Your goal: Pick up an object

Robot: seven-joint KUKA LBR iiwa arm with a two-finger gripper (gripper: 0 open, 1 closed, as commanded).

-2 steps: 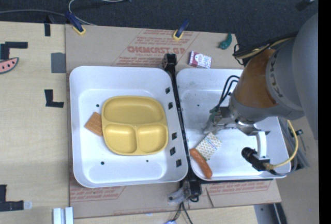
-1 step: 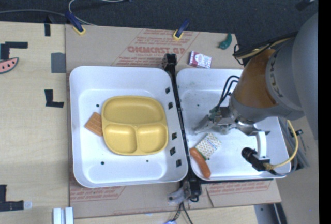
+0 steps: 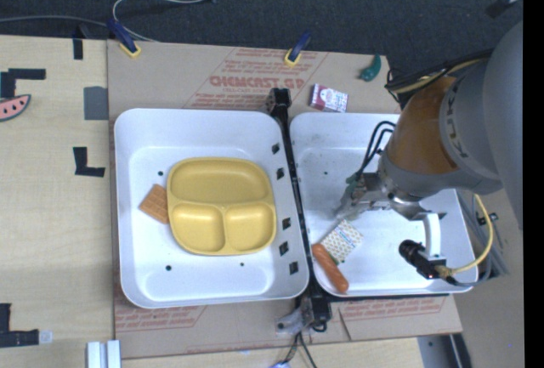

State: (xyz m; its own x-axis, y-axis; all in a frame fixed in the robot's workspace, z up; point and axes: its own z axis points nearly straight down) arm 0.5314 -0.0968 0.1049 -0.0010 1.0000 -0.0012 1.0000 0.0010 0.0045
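Cardboard sheet [image 3: 255,77] under the bins carries red print; "CHEMCAST" is partly legible along its far edge, the rest too small to read. Small red-and-white packet [image 3: 327,98] lies on the cardboard just behind the right bin; its lettering cannot be read.

Left bin [image 3: 136,213]: yellow three-compartment plate [image 3: 223,205] sits near the middle, upright. An orange-brown flat piece [image 3: 155,204] pokes out from under the plate's left rim, touching it.

Right bin [image 3: 323,145]: patterned white sachet [image 3: 342,240] lies near the front left, with an orange carrot-like toy [image 3: 330,267] just in front of it, close to the bin's front wall. Sachet and toy appear to touch or nearly so.

Arm [image 3: 442,137] enters from the right, orange band above the wrist, bent down over the right bin. Gripper [image 3: 353,196] is low over the bin floor, just behind the sachet. Fingers: cannot tell whether apart or together; nothing visible between them.

Yellow clips [image 3: 297,52] hold the cardboard on the table [image 3: 51,188] at its far edge.
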